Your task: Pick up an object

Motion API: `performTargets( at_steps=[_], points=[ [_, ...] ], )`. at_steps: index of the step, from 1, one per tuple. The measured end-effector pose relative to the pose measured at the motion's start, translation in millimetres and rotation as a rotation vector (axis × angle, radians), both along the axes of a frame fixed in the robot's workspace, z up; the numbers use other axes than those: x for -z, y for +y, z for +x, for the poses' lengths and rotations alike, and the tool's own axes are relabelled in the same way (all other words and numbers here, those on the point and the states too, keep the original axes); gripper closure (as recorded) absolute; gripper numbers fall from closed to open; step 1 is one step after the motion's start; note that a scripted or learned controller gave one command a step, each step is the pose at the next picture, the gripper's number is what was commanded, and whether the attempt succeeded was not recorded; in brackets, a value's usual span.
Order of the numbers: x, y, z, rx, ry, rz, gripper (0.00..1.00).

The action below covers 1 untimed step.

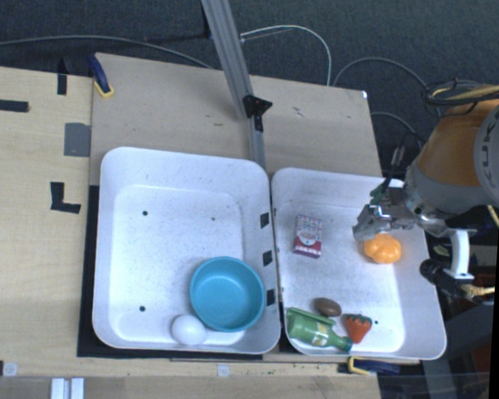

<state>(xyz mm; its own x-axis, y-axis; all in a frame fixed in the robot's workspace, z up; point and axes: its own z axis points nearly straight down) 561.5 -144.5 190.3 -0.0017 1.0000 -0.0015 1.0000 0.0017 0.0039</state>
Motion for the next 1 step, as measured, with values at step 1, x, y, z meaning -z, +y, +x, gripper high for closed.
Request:
performTargets(
  at_steps=[1],
  points=[
    [-23.7, 0.3, 0.6, 0.000, 0.003, 0.001, 1.00]
  ],
)
